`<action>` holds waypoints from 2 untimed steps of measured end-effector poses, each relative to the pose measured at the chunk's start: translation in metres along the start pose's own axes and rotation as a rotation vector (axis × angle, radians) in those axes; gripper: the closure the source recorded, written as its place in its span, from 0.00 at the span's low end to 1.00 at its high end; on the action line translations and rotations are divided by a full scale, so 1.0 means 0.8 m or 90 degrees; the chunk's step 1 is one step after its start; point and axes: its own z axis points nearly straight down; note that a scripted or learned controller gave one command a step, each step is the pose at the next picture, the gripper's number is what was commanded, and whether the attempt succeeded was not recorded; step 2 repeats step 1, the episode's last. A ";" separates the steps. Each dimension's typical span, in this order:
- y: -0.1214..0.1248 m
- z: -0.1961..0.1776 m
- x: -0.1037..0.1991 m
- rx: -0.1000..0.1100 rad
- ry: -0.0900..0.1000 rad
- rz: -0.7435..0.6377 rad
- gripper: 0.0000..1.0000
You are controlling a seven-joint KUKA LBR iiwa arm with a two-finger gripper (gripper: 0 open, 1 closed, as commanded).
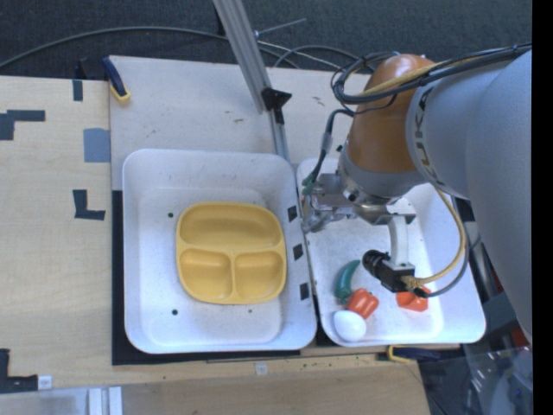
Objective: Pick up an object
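A: Camera view first. What is on the worktop (52, 232)?

B: Two shallow white bins side by side. The left bin (143, 258) holds a yellow divided plate (232, 252), lying flat near its middle. The right bin (462, 318) holds the small things: a green piece (346, 277), an orange-red piece (362, 303) just beside it, a white egg-shaped piece (349, 325) near the front wall, and another small orange piece (413, 300) a little further right.

A: And the arm?

B: The arm (484, 137) reaches in from the right, its orange band (384, 124) hanging over the right bin. The end effector (313, 207) sits low at the bin's left wall, close to the divider between the bins, well apart from the cluster of small pieces.

A: Open or shut?

B: I cannot tell; the wrist and cabling crowd that spot, and nothing is visibly held there.

A: Why would it be placed there?

B: My guess is that it is coming down on a chosen spot in the right bin, since that is where the graspable things lie. But the pieces sit nearer the front, so a grasp at the wall would likely close on nothing. A black fitting (386, 271) hangs from the arm close above the pieces and hides part of them.
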 end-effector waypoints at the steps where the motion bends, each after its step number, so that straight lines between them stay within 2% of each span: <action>1: 0.033 -0.003 0.074 -0.001 0.000 0.000 1.00; 2: 0.033 -0.003 0.074 -0.001 0.000 0.000 1.00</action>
